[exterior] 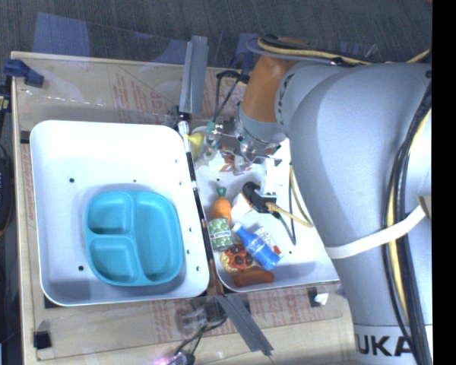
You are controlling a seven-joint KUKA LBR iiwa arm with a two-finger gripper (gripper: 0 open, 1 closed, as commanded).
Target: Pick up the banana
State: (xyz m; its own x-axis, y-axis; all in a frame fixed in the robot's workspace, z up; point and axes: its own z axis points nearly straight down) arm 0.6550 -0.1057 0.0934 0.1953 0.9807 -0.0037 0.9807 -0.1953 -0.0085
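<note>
At the far end of the right bin (319,258), tool (226,149) sits low just beside the banana (197,139) in the far-left corner, finger state can't tell; blue tray (134,236) in left bin (53,150).

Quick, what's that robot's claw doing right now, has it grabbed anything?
Gripper: down in the right bin near the banana; open or closed cannot be told.
</note>
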